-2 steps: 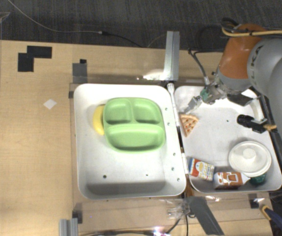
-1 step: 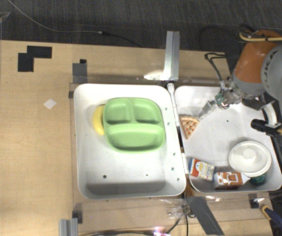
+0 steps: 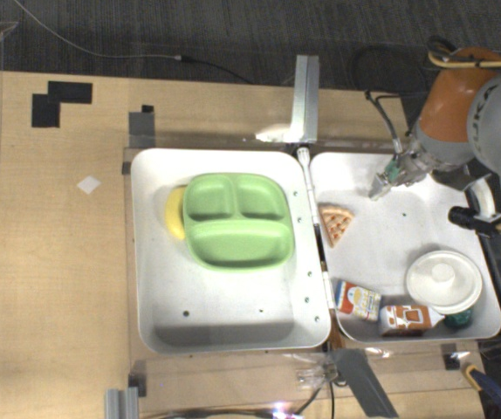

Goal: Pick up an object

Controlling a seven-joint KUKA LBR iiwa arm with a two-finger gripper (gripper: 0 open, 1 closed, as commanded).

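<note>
My gripper (image 3: 383,185) hangs over the back part of the right bin (image 3: 393,238), above bare white floor, tilted toward the left. Nothing shows in it. A toy pizza slice (image 3: 334,223) lies by the bin's left wall, a short way forward and left of the gripper. At the front are a white round bowl (image 3: 443,279), a small white-and-red carton (image 3: 359,301), an orange-brown carton (image 3: 405,319) and a small dark green item (image 3: 460,319). The left bin (image 3: 216,308) holds a green divided plate (image 3: 236,219) with a yellow object (image 3: 174,214) partly hidden under its left edge.
The grey arm with its orange band (image 3: 460,103) comes in over the right bin's back right corner. A metal post (image 3: 306,94) stands behind the divide between the bins. Black cables (image 3: 495,234) run along the right bin's right side.
</note>
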